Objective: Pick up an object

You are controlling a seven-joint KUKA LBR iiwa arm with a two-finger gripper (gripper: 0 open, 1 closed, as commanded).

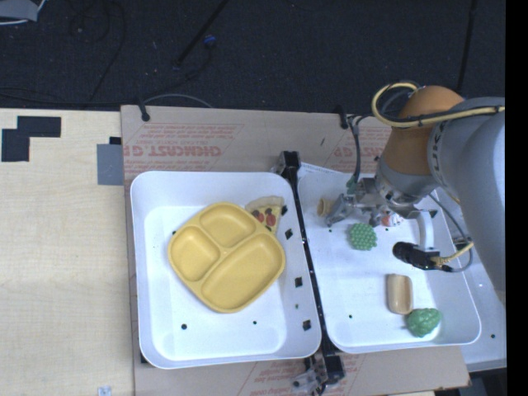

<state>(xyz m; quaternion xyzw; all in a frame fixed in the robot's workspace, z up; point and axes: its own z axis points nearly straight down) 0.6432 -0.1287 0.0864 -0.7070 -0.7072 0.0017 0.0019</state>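
Two shallow white plastic bins sit side by side on the desk (66,246); the arm's gripper (360,207) is low in the right bin.

The left bin (157,328) holds a yellow three-compartment plastic plate (227,256) with a pizza-slice toy (267,213) touching its far corner. The right bin (355,320) holds a bumpy round green object (361,237) just below the gripper, a tan rounded oblong block (399,293), a knobbly green leafy-looking piece (423,322) at the near right corner, and a small tan item (322,208) near the divider. How far the gripper is parted cannot be made out, nor any object in it.
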